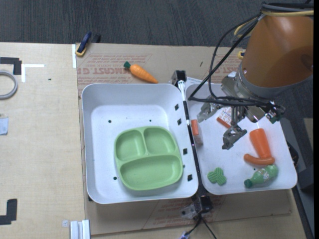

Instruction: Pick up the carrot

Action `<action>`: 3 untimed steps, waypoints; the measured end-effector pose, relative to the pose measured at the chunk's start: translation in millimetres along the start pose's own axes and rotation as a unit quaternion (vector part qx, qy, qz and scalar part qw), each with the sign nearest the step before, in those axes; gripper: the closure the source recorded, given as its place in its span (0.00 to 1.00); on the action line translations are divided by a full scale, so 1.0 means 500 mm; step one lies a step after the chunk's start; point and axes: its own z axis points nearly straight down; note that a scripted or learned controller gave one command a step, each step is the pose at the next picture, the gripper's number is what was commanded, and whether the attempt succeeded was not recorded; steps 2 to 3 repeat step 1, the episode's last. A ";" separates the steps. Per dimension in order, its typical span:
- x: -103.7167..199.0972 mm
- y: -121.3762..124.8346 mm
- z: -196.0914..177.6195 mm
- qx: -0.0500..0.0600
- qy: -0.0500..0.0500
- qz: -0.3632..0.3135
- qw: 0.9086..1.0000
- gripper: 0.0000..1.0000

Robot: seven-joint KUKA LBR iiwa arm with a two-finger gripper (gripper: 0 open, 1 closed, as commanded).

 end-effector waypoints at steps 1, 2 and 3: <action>-0.003 0.022 0.077 -0.001 0.001 -0.076 0.997 0.00; -0.003 0.022 0.077 -0.001 0.001 -0.076 0.997 0.00; -0.003 0.022 0.077 -0.001 0.001 -0.076 0.997 0.00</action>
